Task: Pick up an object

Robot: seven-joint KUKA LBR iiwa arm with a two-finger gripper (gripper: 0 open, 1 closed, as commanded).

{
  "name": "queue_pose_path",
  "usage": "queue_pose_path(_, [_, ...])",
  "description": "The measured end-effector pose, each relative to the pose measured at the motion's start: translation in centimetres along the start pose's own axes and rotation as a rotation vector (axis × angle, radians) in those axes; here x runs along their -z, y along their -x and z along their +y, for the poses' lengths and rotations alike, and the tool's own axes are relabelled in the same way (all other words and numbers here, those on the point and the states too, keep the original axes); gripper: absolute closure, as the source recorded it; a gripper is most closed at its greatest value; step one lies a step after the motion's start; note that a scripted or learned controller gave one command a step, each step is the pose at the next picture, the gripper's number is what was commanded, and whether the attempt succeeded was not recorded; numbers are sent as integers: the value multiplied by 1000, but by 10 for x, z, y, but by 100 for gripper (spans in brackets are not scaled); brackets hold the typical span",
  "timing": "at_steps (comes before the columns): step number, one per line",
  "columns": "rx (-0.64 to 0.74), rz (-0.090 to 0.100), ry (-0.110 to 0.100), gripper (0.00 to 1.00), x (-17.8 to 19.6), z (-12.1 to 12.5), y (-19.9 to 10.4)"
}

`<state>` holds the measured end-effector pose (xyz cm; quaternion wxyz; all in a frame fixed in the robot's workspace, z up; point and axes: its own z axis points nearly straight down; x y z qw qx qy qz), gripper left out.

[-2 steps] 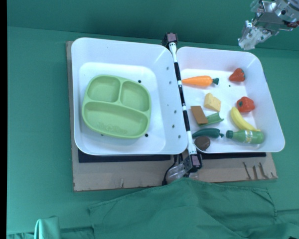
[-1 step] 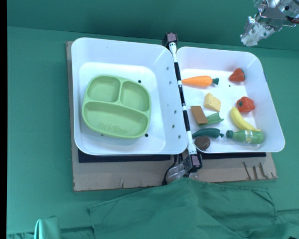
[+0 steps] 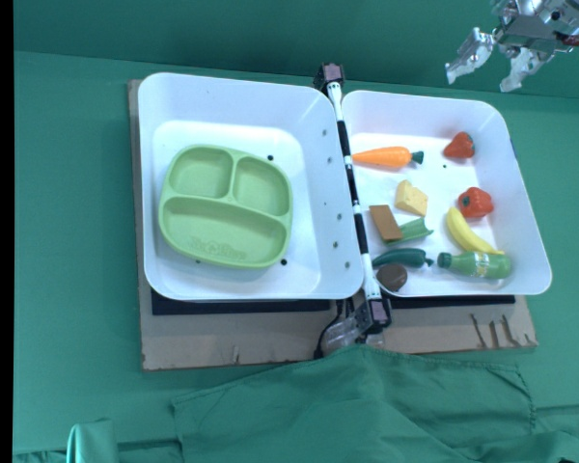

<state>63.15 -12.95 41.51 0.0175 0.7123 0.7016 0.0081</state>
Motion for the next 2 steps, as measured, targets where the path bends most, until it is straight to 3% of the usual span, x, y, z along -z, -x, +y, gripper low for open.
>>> queue_pose_path(1, [6, 13, -42, 0, -63, -73, 23])
queue_pose_path(2, [7, 8, -25, 100, -47, -68, 23])
